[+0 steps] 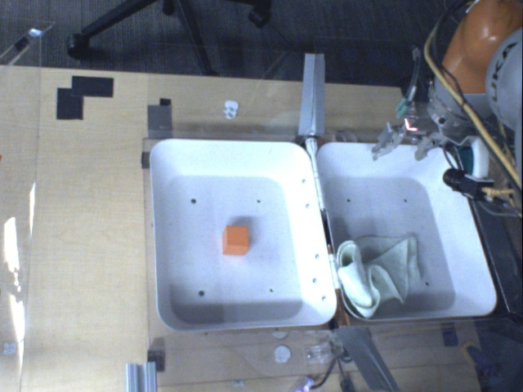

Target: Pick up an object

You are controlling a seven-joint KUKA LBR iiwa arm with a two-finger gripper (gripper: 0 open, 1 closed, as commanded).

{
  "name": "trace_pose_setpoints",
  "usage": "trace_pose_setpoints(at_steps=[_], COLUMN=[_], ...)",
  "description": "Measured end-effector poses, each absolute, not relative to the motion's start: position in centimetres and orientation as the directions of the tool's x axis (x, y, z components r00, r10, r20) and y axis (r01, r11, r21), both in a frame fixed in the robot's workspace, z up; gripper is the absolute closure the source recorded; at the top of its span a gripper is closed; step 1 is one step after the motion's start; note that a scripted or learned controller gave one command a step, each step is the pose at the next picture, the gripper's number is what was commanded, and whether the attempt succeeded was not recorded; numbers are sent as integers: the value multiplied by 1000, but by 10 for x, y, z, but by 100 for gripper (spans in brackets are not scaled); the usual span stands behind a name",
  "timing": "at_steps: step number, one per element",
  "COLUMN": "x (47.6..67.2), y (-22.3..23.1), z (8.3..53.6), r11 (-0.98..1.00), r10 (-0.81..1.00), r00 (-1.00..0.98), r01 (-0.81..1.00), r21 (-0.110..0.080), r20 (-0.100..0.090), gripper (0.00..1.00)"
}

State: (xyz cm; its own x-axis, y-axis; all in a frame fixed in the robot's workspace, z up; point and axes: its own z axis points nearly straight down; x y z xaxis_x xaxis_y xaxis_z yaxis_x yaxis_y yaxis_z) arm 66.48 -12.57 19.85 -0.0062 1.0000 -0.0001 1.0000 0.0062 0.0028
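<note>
The small orange cube [236, 240] sits alone near the middle of the left shallow white plastic bin [172, 219], flat on the floor and well apart from every wall, which leaves room on all sides for fingers to come down around it. The crumpled pale grey-green cloth [378, 269] lies heaped in the near left corner of the right white bin [466, 243], pressed against the wall beside the divider; a soft pile like that offers folds to pinch but no firm edges (and the corner probably crowds any approach).

The grey arm's two-finger hand [406, 142] hovers over the far rim of the right bin, its fingers spread apart with nothing between them, which looks like a ready pose held clear of both bins so the camera can see the contents. It is well apart from the cloth and farther again from the cube.

The pick has not begun. Either object could serve; the cube looks the cleaner target. The pale wooden table [82, 243] carries both bins.
</note>
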Motion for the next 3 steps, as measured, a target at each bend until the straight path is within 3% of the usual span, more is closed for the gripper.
trace_pose_setpoints(at_steps=[1,2,3], x=[638,611,639], y=[-65,-91,-79], z=[184,95,186], r11=[-67,-250,-107], r10=[998,968,994], r00=[67,250,107], r01=[998,968,994], r21=[2,4,6], r20=[1,2,1], gripper=[0,0,0])
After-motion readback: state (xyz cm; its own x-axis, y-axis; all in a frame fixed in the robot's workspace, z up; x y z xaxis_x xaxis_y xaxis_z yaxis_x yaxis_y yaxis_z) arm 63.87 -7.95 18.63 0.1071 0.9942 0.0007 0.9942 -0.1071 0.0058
